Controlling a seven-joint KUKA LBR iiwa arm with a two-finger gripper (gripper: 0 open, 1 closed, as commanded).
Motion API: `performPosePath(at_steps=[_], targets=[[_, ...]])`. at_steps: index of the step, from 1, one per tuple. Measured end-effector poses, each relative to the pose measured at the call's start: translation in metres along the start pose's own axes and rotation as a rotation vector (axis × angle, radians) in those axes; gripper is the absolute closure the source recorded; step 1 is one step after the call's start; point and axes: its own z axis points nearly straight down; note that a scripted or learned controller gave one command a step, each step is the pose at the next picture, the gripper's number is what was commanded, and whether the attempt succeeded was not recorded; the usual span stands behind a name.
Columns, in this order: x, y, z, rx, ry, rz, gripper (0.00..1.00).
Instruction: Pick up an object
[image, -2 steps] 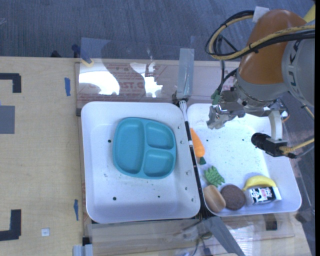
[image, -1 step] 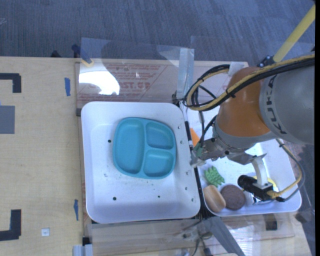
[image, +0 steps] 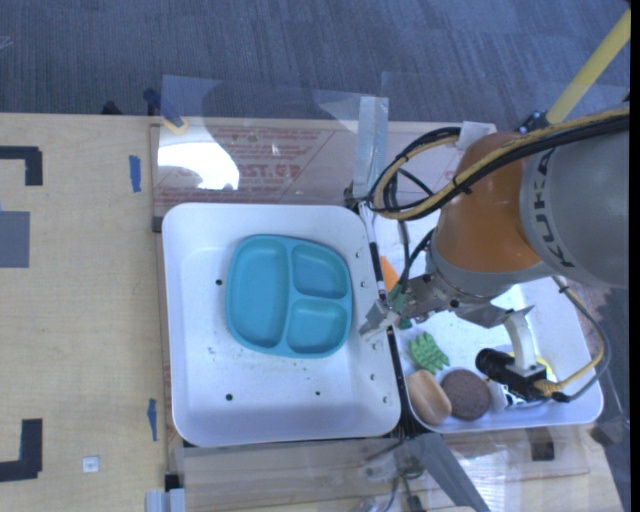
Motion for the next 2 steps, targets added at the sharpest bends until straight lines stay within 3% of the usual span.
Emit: performPosePath(at_steps=[1,2], targets=[[-0.021,0.015,0.0,-0.003,-0.002,-0.062,0.0],[-0.087,0.052,-0.001,-0.002,-0.002,0.082,0.0]])
